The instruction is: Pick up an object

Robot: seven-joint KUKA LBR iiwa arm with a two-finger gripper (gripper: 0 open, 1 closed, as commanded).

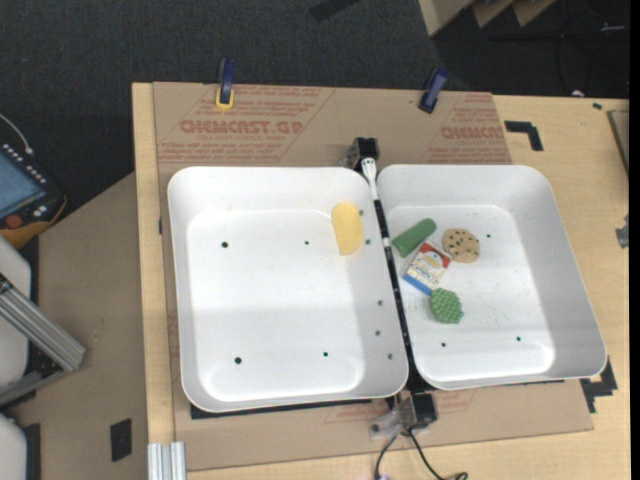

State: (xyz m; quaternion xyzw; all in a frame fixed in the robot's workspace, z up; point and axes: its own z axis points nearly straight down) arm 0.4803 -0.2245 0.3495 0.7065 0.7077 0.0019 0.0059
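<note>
Nothing is picked yet, as far as I can judge: every candidate lies loose in the bins, so the whole job is ahead of me, from choosing one through closing on it and lifting.

The cluster sits in the right bin (560,268), toward its left wall. A green stick (414,236) lies at a slant nearest the divider. Just beside it to the right is a round cookie (460,244), brown with dark specks. Below the stick is a small packet (427,267) in red, white and blue; its print is too small for me to read. Just below the packet, close to touching it, sits a knobbly green lump (446,306). These four crowd together, which I judge makes a clean grasp harder.

The yellow piece (347,228) lies alone in the left bin (200,268), near its right wall, well apart from the rest. That looks like the easier target.

Both bins rest on a brown board (300,118) on the tabletop (110,298), printed in red with "CHEMCAST G P", repeated partly at the upper right. Two blue clamps (226,81) hold its far edge.

Of my gripper's state I cannot tell.
</note>
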